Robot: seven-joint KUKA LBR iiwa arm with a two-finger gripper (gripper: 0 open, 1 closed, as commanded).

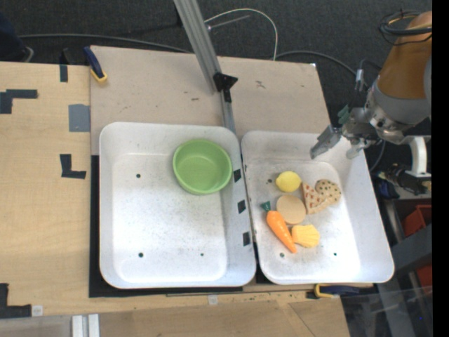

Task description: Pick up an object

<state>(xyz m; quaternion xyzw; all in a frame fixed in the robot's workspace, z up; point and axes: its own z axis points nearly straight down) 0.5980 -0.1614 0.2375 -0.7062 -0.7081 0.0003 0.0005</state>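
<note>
Hovering w/ fingers [337, 144] apart, prob. empty, over right bin [365, 188] far edge.

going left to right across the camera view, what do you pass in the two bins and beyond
green bowl in the left bin → right bin holding carrot → heart-shaped cookie → gripper above that bin's far right corner

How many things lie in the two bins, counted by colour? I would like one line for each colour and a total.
Green: 1, the bowl in the left bin
Yellow: 2, the lemon and the ridged yellow piece
Orange: 1, the carrot
Tan: 2, the round disc and the spotted wedge
Total: 6
</note>
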